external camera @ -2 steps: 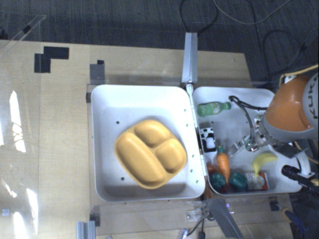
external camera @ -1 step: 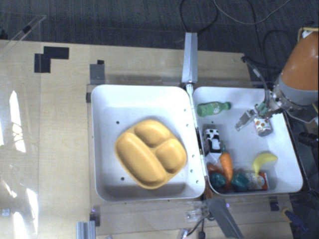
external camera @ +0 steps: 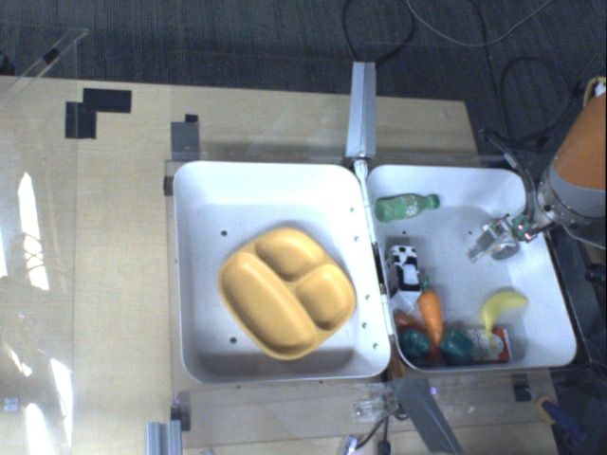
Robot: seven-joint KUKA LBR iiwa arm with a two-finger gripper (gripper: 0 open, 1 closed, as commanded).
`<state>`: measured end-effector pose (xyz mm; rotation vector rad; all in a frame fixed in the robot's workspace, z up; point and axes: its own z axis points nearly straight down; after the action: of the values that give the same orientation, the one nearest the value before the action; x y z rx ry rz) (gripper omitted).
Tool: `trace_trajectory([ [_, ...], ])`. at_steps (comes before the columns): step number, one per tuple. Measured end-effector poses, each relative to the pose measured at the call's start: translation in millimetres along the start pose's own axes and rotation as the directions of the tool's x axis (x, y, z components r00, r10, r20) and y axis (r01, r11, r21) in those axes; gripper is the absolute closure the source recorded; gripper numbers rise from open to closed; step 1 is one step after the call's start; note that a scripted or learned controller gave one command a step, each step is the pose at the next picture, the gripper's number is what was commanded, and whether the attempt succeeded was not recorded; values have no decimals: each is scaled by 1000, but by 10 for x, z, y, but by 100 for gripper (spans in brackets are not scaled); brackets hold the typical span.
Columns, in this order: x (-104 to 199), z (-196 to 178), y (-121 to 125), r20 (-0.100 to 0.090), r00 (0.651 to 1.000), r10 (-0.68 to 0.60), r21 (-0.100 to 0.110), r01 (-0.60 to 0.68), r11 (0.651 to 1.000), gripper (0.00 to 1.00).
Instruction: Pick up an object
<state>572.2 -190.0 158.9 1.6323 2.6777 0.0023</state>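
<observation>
Currently, the metal two-finger gripper (external camera: pixel 493 240) is being held low over the upper right part of the right-hand shallow white bin (external camera: pixel 558 344), with nothing seen between its fingers; whether they are spread or pressed together cannot be told. A green plastic bottle (external camera: pixel 406 206) is lying near that bin's top left, a black-and-white toy (external camera: pixel 405 268) beside the divider, an orange carrot (external camera: pixel 431 316) below it, and a yellow banana (external camera: pixel 501 307) toward the lower right. A yellow three-compartment tray (external camera: pixel 287 290) is being carried in the left-hand white bin (external camera: pixel 194 254) on the pale wooden worktop (external camera: pixel 95 273).
</observation>
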Motion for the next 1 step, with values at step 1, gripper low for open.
trace_trajectory([
  [1,-255,394,275,21,1000,-20,-24,20,999,0],
])
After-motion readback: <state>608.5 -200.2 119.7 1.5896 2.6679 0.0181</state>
